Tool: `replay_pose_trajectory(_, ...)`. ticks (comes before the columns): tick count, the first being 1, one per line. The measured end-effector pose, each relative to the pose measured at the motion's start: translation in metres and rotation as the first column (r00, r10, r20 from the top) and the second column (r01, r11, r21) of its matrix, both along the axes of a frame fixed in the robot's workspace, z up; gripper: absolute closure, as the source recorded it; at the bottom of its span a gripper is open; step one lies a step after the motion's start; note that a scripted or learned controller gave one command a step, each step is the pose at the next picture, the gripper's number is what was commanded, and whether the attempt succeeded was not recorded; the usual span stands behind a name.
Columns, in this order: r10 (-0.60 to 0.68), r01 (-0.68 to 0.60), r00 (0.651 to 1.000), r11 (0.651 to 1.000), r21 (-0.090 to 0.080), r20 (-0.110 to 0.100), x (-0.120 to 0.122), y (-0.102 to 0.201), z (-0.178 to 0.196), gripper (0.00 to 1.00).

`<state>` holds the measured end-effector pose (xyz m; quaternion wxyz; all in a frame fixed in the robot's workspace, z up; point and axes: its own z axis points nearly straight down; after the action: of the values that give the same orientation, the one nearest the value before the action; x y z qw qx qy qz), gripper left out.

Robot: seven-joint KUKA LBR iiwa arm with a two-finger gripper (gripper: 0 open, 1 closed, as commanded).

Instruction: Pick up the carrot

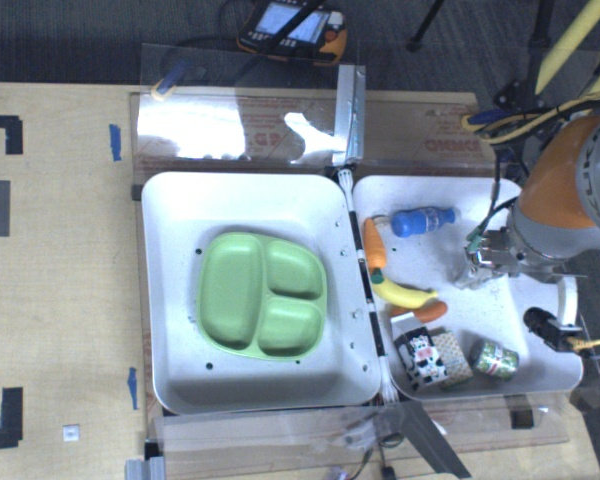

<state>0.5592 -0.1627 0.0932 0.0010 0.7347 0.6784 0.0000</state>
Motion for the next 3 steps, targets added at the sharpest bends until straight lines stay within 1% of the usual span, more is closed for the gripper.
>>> replay_pose_trajectory(1, 0.19, -0.19, 0.982, 0.982, -0.001, 0.0, 0.003, -0.049, 0.071, 1.0)
replay_pose_trajectory(2, 0.245, -0.245, 0.969, 0.969, 0.002, -0.002, -0.045, -0.002, 0.118, 1.0)
replay_pose_trajectory(3, 0.223, -0.223, 0.975, 0.975, 0.002, -0.002, -0.054, -0.004, 0.091, 1.0)
